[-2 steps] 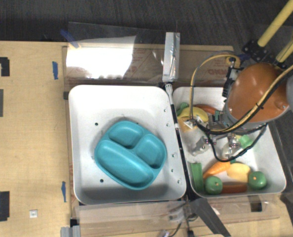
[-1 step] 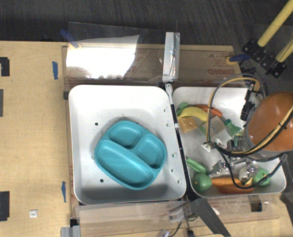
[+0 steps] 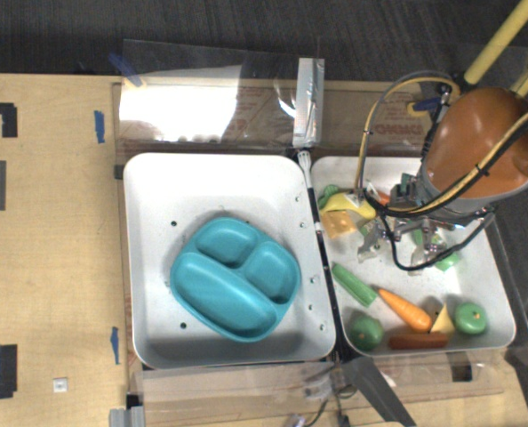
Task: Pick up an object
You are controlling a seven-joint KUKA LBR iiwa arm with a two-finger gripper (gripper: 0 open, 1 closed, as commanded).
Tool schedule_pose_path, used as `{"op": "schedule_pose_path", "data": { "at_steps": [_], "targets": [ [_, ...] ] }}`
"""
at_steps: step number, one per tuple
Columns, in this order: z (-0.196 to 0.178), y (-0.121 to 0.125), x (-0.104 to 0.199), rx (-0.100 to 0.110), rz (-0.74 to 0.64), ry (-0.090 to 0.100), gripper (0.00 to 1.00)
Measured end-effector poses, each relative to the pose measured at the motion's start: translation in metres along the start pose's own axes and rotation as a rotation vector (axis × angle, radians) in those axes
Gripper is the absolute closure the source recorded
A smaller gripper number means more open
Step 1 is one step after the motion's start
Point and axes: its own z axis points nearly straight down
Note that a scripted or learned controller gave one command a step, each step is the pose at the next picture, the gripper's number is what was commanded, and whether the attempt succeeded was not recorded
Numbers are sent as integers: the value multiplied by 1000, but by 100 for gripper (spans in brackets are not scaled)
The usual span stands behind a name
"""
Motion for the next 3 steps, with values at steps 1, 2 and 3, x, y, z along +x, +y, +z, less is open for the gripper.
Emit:
{"op": "schedule_pose_path", "data": {
  "at_steps": [1, 2, 3],
  "targets": [
    [35, 46, 18, 15, -94, -3, 0],
    [35, -10, -1, 14, -106, -1, 0],
    [35, 40, 24, 14, -134, -1, 0]
  ]
}}
